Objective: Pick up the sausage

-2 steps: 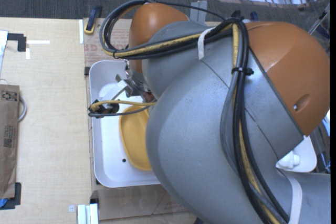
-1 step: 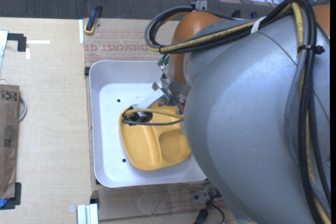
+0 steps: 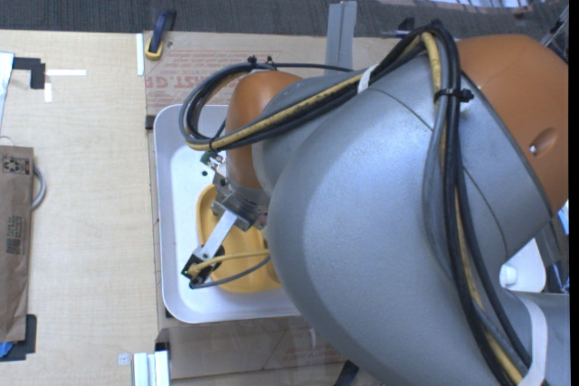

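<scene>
The gripper (image 3: 194, 271) is reaching low into the white bin (image 3: 172, 194), its dark fingertips hanging near the bin's front-left corner. The finger tips are sitting close together with a thin sliver of yellow showing between them; whether they are gripping anything or merely lying over it cannot be told from this slant.

Just beside and under the fingers, a yellow-tan object (image 3: 237, 271) is lying on the bin floor, running from the gripper back toward the wrist. It could be the sausage or a different item; colour and shape are not settling it, and most of it is hidden beneath the arm (image 3: 380, 221). No clearly sausage-like thing is otherwise identifiable.

Judgement: if the yellow item is the target, it is lying directly at the fingertips, extending right of them, so the coming move is depending on closing across it rather than travelling.

Outward: black and yellow cables (image 3: 271, 117) are looping over the orange wrist band (image 3: 258, 99). A brown paper bag (image 3: 16, 240) is lying well apart on the bench (image 3: 90, 149).
</scene>
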`<action>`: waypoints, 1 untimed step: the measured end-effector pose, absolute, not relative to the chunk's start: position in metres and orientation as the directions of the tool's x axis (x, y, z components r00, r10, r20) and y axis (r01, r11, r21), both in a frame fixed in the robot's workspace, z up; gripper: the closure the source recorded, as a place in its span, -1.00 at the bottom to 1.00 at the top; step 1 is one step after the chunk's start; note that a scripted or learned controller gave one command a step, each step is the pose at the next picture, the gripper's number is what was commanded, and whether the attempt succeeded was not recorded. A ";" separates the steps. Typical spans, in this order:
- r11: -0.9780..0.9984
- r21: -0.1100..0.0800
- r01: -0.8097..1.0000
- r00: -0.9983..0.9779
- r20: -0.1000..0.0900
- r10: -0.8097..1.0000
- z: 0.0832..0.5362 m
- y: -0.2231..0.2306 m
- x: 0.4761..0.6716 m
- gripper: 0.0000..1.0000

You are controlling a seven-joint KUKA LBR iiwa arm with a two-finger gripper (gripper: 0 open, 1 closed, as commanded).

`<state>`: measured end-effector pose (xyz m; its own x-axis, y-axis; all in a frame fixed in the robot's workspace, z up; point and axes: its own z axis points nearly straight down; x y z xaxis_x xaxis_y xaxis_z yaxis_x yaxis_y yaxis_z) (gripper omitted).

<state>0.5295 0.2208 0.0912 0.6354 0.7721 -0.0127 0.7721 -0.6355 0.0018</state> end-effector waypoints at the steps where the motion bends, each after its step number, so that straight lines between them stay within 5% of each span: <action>1: -0.329 -0.004 0.944 0.329 -0.006 0.944 0.184 0.226 0.603 -1.00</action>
<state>0.6035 0.2264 0.1840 0.3292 0.9443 -0.0064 0.9443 -0.3292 -0.0038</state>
